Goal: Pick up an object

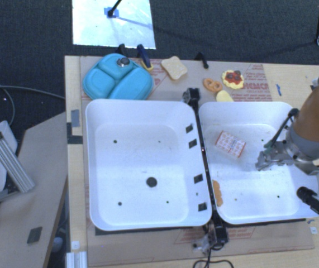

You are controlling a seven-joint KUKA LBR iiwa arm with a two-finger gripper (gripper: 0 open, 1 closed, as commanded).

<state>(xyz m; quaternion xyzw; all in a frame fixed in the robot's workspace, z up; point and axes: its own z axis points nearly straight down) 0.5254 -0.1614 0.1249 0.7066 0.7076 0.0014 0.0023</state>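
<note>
In the right bin [248,113] lies a pale pink waffle-like block [230,143] with a red grid, toward the bin's upper left. A small orange piece [217,193] rests against that bin's left wall near the front. My gripper [264,162] hangs low over the right bin's middle right, a short way right of and below the waffle block, apart from it. The grey arm with its orange band [318,113] comes in from the right. Nothing shows between the fingers.
The left bin [142,113] holds a small dark round object [151,181]. Behind the bins on the bench lie a blue divided plate [117,78], a toast slice [174,67], a pretzel [212,84], a small pizza [233,78] and a yellow piece [224,96].
</note>
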